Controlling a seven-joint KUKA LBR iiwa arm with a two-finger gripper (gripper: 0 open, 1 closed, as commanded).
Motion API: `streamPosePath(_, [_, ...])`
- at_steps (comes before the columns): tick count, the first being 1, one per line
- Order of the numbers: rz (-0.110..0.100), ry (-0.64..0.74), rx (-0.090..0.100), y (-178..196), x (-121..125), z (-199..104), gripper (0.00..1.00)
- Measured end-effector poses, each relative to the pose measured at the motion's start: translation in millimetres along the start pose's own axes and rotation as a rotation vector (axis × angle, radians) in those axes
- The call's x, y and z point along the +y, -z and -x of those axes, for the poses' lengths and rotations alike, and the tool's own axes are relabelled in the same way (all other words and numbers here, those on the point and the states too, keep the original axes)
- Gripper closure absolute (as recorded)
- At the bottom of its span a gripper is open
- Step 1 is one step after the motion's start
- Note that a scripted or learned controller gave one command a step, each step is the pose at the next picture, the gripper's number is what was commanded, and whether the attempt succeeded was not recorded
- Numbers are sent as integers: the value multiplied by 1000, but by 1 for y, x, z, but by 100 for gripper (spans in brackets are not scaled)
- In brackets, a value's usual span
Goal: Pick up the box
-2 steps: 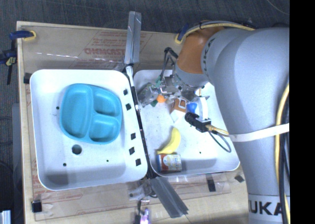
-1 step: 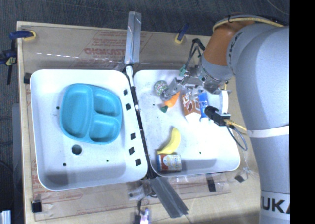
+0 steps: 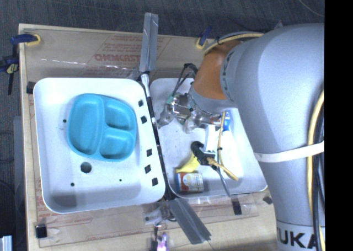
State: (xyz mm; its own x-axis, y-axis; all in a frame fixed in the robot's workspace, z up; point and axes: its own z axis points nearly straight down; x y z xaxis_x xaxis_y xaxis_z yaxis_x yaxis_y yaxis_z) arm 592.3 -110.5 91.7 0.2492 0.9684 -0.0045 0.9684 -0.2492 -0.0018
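Bench seen from above at a slant, bearing two shallow white bins side by side. I am the grey arm reaching in from 3 o'clock, and my bulk covers much of the right bin (image 3: 177, 146).

My hand (image 3: 172, 110) sits low in that bin's 10 o'clock corner, close to the wall it shares with the left bin (image 3: 49, 134). Nothing shows in its grasp. From this angle I cannot tell whether it is apart or together.

The box (image 3: 230, 146) I am after appears to be the long white carton with a blue end. It lies flat along the bin's 3 o'clock wall, its length running from 12 to 6. From my hand it is toward 4 o'clock, near but not touching, and my wrist hangs over its blue end. I judge that it rests against the wall because loose things tend to slide to a bin's edges. That would leave little room on its far side for a grip.

Toward 6 o'clock in the same bin, a small can (image 3: 190, 181) lies on its side against the front wall. A yellow banana-shaped piece (image 3: 189, 163) rests just above it. Both are apart from the box, so they should not crowd a grasp.

The left bin holds a blue divided plate (image 3: 102, 127), lying flat near its centre, well apart from my work.

I judge the pick not yet begun: the box rests on the bin floor, and my hand is on the wrong side of the bin.
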Motion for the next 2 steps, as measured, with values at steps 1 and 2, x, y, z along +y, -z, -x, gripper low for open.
streamPosePath(1, [-2,4,2,9,0,-1,100])
streamPosePath(2, [1,285,4,100,-57,-71,100])
